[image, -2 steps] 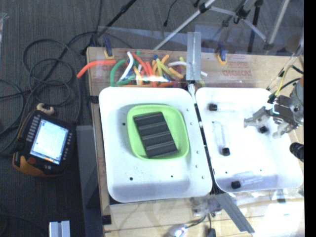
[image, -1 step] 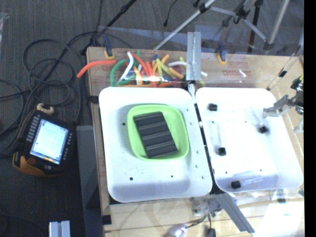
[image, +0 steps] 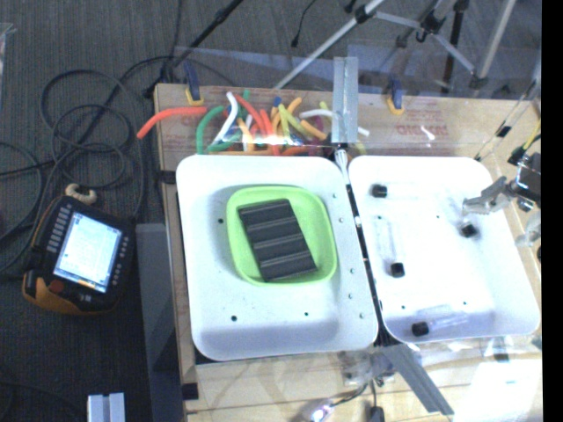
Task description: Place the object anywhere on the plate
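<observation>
Reaching over right bin [image: 493, 319], claw [image: 482, 202].

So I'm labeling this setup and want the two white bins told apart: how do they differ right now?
The left bin holds a green plate with a dark ridged block lying on it; the right bin holds several small dark pieces, scattered apart. The gripper reaches in over the right bin's far right edge, none over the left bin. Both are shallow, white and sit side by side.

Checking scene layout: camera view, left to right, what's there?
Teach pendant → left bin holding green plate with dark ridged block → right bin → gripper at the right bin's far edge.
</observation>
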Available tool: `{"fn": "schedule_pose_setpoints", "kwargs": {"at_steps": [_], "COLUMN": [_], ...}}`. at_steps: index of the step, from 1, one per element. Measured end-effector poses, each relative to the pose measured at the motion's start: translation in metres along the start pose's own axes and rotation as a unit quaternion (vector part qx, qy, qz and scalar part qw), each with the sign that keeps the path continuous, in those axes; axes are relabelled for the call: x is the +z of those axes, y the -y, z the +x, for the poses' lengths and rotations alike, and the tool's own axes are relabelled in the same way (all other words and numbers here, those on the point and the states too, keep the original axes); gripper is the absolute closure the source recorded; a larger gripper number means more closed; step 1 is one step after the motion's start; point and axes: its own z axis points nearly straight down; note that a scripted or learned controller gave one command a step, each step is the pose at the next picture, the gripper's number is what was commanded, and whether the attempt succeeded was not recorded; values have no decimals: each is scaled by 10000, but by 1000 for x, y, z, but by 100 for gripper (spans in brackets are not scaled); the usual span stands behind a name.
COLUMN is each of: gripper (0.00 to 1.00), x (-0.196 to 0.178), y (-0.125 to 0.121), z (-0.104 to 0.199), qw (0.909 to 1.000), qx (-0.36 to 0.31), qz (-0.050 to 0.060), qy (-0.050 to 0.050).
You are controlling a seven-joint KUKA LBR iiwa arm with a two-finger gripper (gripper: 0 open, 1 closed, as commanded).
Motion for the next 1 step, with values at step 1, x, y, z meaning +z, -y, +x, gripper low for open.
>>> {"fn": "schedule_pose_setpoints", "kwargs": {"at_steps": [1], "gripper": [0], "x": [80], "y": [4], "z": [5], "qw": [9997], "qx": [229], "qz": [24], "qy": [-21]}}
